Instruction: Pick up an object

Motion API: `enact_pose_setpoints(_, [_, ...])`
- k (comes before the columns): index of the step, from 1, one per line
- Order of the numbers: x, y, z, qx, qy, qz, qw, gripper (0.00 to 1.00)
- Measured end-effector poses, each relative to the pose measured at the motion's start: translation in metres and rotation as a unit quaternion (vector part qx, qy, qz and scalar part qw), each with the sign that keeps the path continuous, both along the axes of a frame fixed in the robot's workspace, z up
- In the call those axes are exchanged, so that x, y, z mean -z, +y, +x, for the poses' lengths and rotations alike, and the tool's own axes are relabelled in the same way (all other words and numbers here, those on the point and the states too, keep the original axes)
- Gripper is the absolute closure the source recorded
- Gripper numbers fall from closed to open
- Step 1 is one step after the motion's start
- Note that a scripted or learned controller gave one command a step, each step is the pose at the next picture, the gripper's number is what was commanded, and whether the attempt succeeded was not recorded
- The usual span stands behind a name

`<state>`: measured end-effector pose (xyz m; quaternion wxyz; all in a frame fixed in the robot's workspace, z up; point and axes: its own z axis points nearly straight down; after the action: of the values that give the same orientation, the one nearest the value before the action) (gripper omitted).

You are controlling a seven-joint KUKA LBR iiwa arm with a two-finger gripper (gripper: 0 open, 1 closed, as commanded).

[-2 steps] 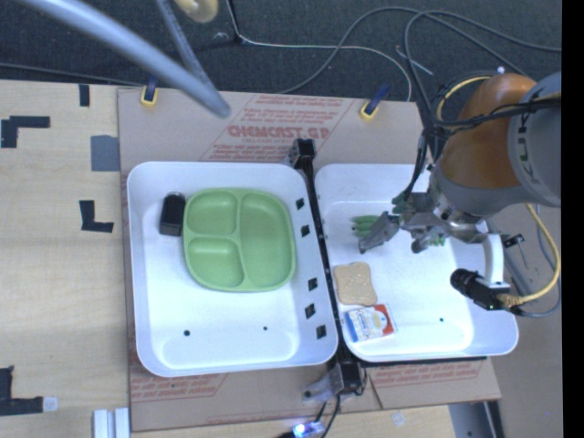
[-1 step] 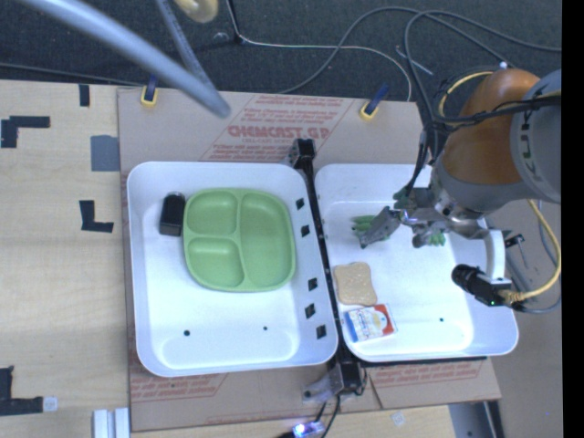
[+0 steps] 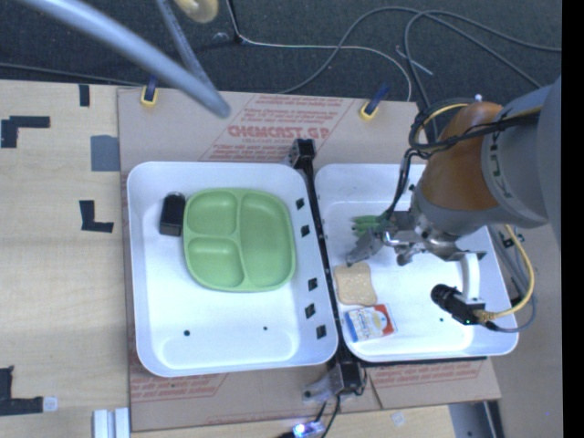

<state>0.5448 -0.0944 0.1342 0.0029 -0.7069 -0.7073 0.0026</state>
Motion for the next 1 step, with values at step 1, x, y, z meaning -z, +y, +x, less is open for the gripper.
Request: enact_pose_setpoints(1, [0.0499,-0.0003,0.0006,0.0,-0.004,-0.0009,1.0,0.0])
